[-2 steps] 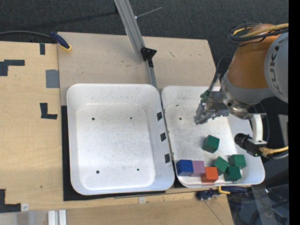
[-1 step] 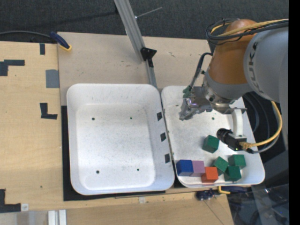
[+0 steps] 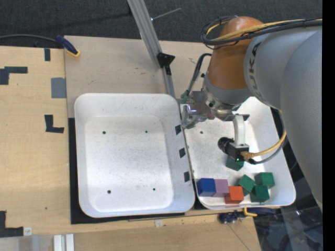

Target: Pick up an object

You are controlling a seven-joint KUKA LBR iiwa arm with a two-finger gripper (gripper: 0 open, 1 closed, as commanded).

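My gripper (image 3: pixel 213 118) hangs under the orange-banded wrist over the upper left part of the right bin (image 3: pixel 280 161), close to the divider between the bins. A black fitting with a yellow cable sticks out just below it. A dark green block (image 3: pixel 235 164) lies right under that fitting, partly covered by it. Along the bin's front edge sit a blue block (image 3: pixel 207 186), a pale purple block (image 3: pixel 221 186), an orange block (image 3: pixel 235 194) and three more green blocks (image 3: pixel 260 193). The arm hides the bin's back right part.
The left bin (image 3: pixel 125 156) stands beside the right one, their rims touching. A slanted metal pole (image 3: pixel 149 30) runs from the top down to the bins' shared back corner. A blue and yellow tool (image 3: pixel 68 45) lies on the bench at the back left.
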